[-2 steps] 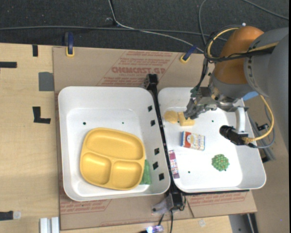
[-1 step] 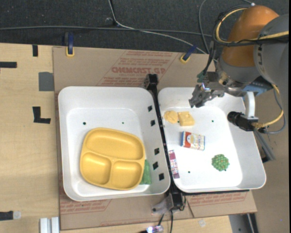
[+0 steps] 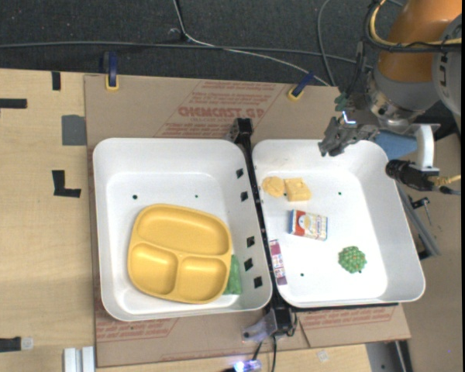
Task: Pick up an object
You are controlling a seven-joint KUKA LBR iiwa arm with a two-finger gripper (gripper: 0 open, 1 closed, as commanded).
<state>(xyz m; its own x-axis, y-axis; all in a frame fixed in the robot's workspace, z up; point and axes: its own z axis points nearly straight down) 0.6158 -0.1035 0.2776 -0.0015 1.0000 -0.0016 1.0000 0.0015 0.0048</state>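
The nearest candidate for a pick is the pair of small yellow food pieces (image 3: 287,188), lying side by side and touching in the upper-left part of the right bin (image 3: 395,231), close to the wall it shares with the left bin (image 3: 112,208). From the pincer (image 3: 337,144), which hangs over the right bin's far rim, these pieces lie down and to the left in the view, with bare white floor between. Their common long axis runs roughly left to right. Just below them lies a small red-and-white carton (image 3: 307,225), also lying across the bin, and further toward the near right corner sits a green broccoli-like piece (image 3: 353,260), well apart from the pincer. Whether the pincer is wide or narrow I cannot tell; nothing is seen held in it. The left bin holds a yellow divided tray (image 3: 178,253), farthest from the arm, so it seems the least likely target.
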